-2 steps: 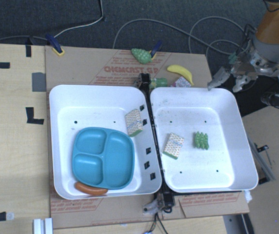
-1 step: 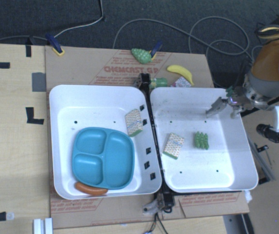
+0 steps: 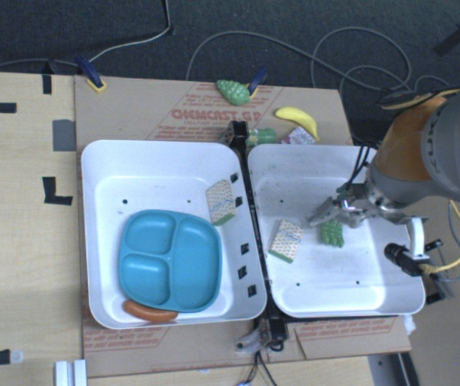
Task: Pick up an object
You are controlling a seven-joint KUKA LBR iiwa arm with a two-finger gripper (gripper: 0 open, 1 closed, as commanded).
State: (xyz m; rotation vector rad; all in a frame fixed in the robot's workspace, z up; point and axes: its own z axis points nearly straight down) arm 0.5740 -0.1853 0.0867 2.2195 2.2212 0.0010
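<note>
1. The arm [image 3: 423,155] reaches in from the right over the right bin [image 3: 310,296], and its hand [image 3: 336,212] sits low near the bin's middle, close to the right wall; I cannot tell how the hand stands — open or closed.
2. A green leafy toy [image 3: 331,234] lies on the bin floor just below the hand, touching or nearly so; whether it is between the fingers cannot be made out.
3. A speckled sponge [image 3: 286,240] lies left of the green toy, near the centre wall; the lower half of this bin's floor is bare white.
4. In the left bin [image 3: 101,215] a blue divided plate [image 3: 170,261] fills the lower middle, an orange sausage [image 3: 149,312] lies against its lower edge, and a second sponge [image 3: 222,202] leans by the right wall.
5. Both bins rest on brown cardboard [image 3: 133,111] laid on the wooden desk [image 3: 21,215]; red print on the cardboard reads roughly "CHEMCAST".
6. Above the bins, on the cardboard, lie a banana [image 3: 297,121] and a green toy [image 3: 233,92] — cables trail over the dark floor beyond.
</note>
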